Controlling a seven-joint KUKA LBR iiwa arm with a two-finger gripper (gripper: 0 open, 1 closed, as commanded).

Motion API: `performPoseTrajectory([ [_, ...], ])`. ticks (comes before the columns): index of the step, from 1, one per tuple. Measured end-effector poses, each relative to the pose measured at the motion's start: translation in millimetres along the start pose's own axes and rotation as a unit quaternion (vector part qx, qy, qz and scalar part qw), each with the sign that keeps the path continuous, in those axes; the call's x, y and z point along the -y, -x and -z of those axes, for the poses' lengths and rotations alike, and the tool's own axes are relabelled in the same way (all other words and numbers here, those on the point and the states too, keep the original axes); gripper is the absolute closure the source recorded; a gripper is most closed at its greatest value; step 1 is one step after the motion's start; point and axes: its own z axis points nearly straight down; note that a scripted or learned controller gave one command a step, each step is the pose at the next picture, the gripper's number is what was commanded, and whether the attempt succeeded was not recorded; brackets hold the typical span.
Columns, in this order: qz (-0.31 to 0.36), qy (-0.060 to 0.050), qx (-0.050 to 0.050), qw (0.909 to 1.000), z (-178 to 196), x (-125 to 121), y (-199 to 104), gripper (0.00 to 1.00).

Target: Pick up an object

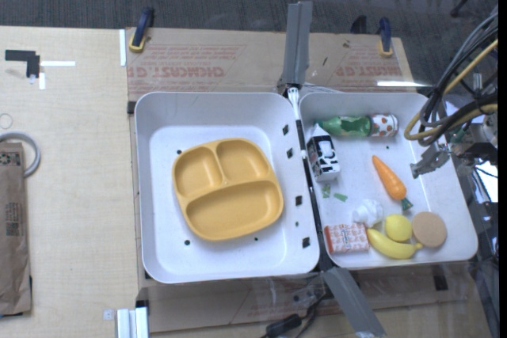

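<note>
The gripper (pixel 428 161) hung at the right bin's (pixel 455 206) far right edge, perhaps slightly parted, holding nothing. The carrot (pixel 389 178) lay just beside it; the banana (pixel 391 245) rested nearer the front.

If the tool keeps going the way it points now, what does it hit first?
The tool points left into the right bin. The carrot lies first in that line, though the tool's height above it is unclear.

Yellow divided plate (pixel 228 189) in left bin (pixel 150 194), carrot (pixel 389 177), banana (pixel 392 246), possibly a bottle (pixel 348 125) in right bin (pixel 463 206)
</note>
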Motion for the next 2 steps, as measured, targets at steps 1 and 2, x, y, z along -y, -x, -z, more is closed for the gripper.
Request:
performPoseTrajectory([
  [1,0.018,0.0,0.0,0.9998,-22,11,-24,0.0],
  [2,0.098,0.001,0.001,0.9952,-47,-18,-15,0.0],
])
